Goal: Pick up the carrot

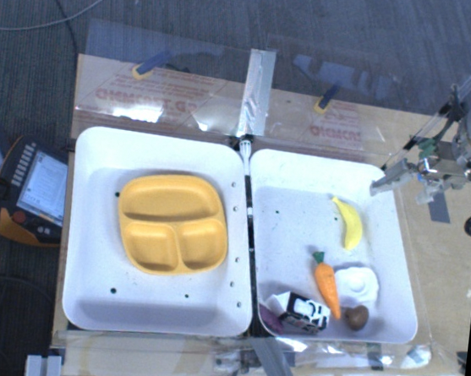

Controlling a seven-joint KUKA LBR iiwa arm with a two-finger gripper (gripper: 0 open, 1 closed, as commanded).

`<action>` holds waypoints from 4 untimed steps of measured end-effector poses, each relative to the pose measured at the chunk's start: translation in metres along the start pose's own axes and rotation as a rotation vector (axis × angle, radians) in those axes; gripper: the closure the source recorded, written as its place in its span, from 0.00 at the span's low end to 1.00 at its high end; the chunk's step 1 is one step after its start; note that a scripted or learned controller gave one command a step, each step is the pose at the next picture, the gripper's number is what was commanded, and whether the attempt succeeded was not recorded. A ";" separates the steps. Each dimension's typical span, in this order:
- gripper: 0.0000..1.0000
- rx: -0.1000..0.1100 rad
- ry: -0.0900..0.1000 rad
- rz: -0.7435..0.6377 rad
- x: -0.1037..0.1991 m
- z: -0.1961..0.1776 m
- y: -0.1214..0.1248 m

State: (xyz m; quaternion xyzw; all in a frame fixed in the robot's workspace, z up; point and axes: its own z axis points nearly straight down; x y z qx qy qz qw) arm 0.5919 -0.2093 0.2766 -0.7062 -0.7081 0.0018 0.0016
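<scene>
A handheld control pendant with an orange casing and lit screen [30, 192] lies on the dark floor at the far left, at nine o'clock from the bins. Next comes the left shallow white plastic bin [86, 292], which holds a yellow plastic plate with three compartments [173, 222] near its middle. Past the centre divider sits the right shallow white plastic bin [301, 212]. At its five o'clock corner a cluster of toys lies close together: a small black-and-white toy [305, 312] resting against a purple dish edge, then the small orange carrot with a green top [326, 286], lying with its leafy end toward twelve o'clock, then a white fried-egg shape [357, 283] touching the carrot's right side, and a small brown round piece [357, 317] just below that. A yellow banana [350, 224] lies at twelve o'clock from the carrot, a little apart. At the far right, around two o'clock and beyond the bin's rim, hangs the grey arm's two-finger gripper [428, 177]; whether it is wide or narrow cannot be told, and nothing sits in it. The task looks to be at its approach stage. The next move likely calls for travel toward seven o'clock, then a descent over the carrot's middle. The crowding egg and black-and-white toy could get nudged or pinched alongside it.
</scene>
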 end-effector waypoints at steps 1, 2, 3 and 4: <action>0.00 -0.001 0.001 -0.269 0.064 0.080 -0.036; 0.00 -0.016 -0.005 -0.293 0.066 0.187 -0.085; 1.00 -0.018 -0.003 -0.293 0.067 0.179 -0.083; 1.00 0.000 0.000 -0.303 0.147 0.084 -0.107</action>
